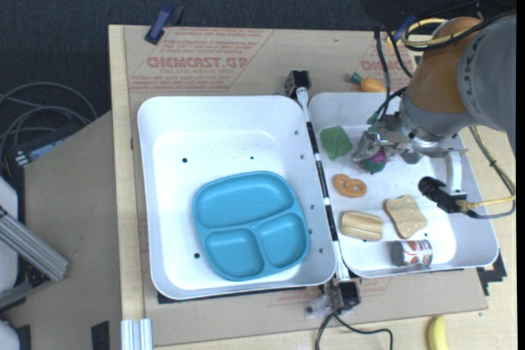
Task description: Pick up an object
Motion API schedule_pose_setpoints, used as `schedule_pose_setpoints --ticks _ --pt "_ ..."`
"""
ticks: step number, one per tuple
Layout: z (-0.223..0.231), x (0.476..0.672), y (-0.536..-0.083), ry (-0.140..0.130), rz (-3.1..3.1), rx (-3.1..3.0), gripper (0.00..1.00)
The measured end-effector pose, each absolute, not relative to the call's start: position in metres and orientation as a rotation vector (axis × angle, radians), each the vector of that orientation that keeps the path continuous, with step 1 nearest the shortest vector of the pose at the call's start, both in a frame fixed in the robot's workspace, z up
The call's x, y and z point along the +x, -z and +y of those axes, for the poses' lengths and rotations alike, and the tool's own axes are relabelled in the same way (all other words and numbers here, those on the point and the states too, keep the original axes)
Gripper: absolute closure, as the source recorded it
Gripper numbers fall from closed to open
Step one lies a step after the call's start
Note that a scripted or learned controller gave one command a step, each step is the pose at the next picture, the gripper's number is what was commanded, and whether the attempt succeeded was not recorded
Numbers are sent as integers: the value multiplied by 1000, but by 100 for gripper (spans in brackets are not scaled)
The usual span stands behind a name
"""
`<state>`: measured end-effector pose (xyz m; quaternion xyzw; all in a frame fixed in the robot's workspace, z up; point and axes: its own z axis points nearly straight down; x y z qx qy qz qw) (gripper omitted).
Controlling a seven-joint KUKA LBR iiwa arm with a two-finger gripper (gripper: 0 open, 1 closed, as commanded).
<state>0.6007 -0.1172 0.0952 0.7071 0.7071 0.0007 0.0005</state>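
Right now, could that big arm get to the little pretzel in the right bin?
Probably yes. The pretzel lies in the open just below the gripper, with nothing on top of it; the bread roll sits apart.

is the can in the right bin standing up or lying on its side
Lying on its side. The can rests lengthwise on the floor of the right bin, near the front edge, just below the slice of bread.

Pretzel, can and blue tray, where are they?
Pretzel [350,187], camera view, on its lower loop.
Can [411,253], camera view, on its side label.
Blue tray [246,201], camera view, on the floor of its big compartment.
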Motion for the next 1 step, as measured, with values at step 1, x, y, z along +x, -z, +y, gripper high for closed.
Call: schedule_pose_setpoints --ticks 1 --pt "-46 556 -186 -3 2224 2218 100"
